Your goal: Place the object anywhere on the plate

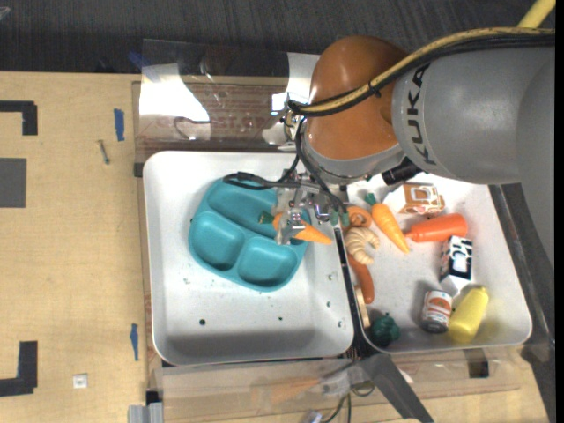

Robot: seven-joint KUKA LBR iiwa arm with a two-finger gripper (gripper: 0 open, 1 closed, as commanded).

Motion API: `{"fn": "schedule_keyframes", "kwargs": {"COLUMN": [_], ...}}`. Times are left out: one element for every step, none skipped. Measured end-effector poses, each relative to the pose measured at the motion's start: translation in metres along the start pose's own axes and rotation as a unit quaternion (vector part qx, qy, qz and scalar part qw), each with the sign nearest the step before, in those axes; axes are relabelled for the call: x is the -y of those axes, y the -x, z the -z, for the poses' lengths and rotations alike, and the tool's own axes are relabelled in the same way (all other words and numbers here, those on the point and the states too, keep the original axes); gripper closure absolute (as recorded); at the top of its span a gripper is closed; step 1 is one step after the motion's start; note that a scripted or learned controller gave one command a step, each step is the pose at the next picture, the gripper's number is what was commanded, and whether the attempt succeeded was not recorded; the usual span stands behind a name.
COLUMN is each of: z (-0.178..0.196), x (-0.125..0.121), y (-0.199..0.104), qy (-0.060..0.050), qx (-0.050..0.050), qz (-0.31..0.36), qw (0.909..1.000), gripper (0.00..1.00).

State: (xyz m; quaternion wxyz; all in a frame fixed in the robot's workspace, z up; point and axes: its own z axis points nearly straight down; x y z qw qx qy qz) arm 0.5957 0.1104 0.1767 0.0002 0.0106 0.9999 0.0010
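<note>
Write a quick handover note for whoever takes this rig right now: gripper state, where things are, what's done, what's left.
Gripper: over the right edge of the teal plate in the left bin; an orange piece sits at its fingertips, but whether it is gripped I cannot tell.
Right bin: carrot, orange tube, yellow bottle, small can, green piece.
Done: gripper brought to the plate.
Left: confirm the orange piece rests on the plate, then withdraw.

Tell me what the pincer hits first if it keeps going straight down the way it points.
Probably the right rim of the teal sectioned plastic plate: the pincer, with a small orange piece at its tip, points down there. Depth is unclear from above.
</note>
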Motion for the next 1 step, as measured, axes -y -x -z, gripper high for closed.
{"fn": "schedule_keyframes", "kwargs": {"z": [0.0017], "x": [0.0005], "y": [0.0009], "qy": [0.000], "qx": [0.002], "qz": [0.000], "qw": [1.0000], "gripper": [0.00]}}
